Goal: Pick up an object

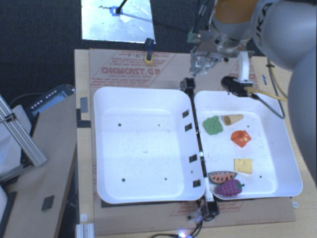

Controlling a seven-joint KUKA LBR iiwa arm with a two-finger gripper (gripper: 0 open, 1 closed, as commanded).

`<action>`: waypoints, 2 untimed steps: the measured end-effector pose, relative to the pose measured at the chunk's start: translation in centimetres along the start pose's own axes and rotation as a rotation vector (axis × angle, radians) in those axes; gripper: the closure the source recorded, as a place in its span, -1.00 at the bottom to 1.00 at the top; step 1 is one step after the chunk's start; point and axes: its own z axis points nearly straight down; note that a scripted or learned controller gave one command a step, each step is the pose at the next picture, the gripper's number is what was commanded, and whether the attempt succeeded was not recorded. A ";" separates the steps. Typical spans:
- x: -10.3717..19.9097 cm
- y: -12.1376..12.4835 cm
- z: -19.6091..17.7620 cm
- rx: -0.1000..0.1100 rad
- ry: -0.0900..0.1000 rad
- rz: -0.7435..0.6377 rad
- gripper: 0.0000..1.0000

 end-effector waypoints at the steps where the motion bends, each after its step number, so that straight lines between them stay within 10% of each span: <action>1: -2.7 0.1 -3.5 -0.007 0.002 -0.003 1.00; 2: 15.1 -0.3 6.7 0.002 0.007 -0.021 1.00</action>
